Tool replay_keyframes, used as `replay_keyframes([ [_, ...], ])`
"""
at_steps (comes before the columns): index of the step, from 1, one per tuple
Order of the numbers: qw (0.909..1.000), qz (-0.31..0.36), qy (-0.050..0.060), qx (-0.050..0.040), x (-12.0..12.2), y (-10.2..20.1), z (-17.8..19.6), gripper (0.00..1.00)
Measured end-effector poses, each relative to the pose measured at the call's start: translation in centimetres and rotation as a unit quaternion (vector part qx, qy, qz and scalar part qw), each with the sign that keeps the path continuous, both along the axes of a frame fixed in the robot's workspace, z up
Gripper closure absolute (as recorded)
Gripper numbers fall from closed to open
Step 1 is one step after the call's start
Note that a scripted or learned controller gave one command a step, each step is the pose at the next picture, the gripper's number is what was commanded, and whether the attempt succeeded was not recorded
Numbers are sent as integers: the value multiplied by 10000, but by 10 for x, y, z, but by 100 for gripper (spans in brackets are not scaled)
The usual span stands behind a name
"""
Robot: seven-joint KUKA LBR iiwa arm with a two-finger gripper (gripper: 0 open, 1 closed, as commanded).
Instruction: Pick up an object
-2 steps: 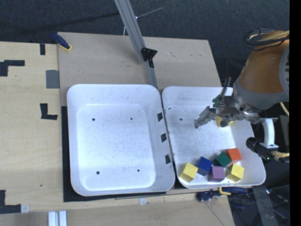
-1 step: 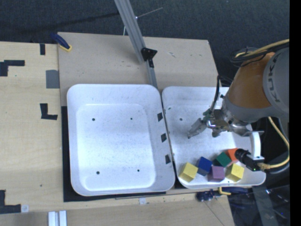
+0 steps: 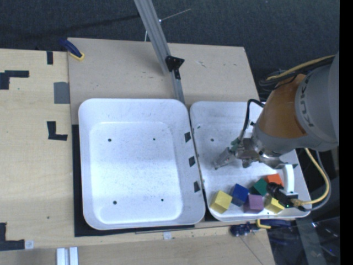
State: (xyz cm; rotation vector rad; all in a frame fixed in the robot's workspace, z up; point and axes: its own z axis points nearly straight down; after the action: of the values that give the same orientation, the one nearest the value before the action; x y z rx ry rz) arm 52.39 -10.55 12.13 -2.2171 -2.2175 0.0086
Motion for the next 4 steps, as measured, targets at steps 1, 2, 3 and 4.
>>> replay_keyframes([
  [1,10000,10,-19,8,1,1,13,100],
  [2,10000,9,-59,-3,-4,7,72,100],
  [3,10000,6,-42,0,-4,7,86,100],
  [4,10000,37,-41,10,24,64,93,100],
])
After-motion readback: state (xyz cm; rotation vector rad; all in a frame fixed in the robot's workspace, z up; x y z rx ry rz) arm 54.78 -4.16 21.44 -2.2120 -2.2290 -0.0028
